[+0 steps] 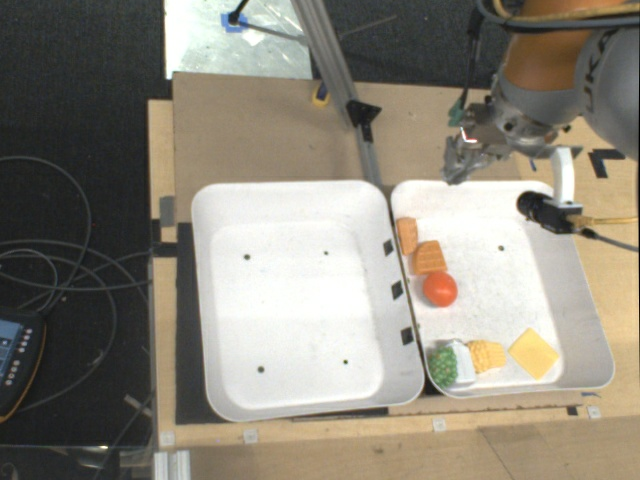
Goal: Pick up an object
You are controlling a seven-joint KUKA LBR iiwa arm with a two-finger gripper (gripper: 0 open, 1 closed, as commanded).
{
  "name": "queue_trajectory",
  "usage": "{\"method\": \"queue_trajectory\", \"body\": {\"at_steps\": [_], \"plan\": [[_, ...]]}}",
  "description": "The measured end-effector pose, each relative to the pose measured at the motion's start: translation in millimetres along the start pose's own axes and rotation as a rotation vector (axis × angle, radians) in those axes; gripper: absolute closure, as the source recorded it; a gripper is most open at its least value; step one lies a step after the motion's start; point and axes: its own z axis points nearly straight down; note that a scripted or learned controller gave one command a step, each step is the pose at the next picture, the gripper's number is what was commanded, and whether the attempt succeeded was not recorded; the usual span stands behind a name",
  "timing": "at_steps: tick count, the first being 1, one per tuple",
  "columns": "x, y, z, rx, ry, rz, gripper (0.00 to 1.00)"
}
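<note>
My gripper [458, 164] hangs above the far left corner of the right bin [520, 223], with nothing seen between its fingers. In that bin, along its left wall, lie an orange stick-shaped piece [406, 235], an orange wedge [430, 257] and a red tomato [440, 289]. Near the bin's front edge sit a green pea-pod piece [443, 366], a yellow corn cob [487, 355] and a yellow cheese slice [534, 353]. All of these lie well below and in front of the gripper.
The left bin [290, 298] stands beside the right one, their walls meeting in the middle. A grey slanted pole [335, 68] rises behind the bins. Cables trail over the dark floor at the left.
</note>
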Motion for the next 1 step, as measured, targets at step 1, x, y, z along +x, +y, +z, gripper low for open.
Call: {"method": "queue_trajectory", "body": {"at_steps": [1], "plan": [[62.8,9.1,12.4,0.002,0.001,0.0,1.0]]}}
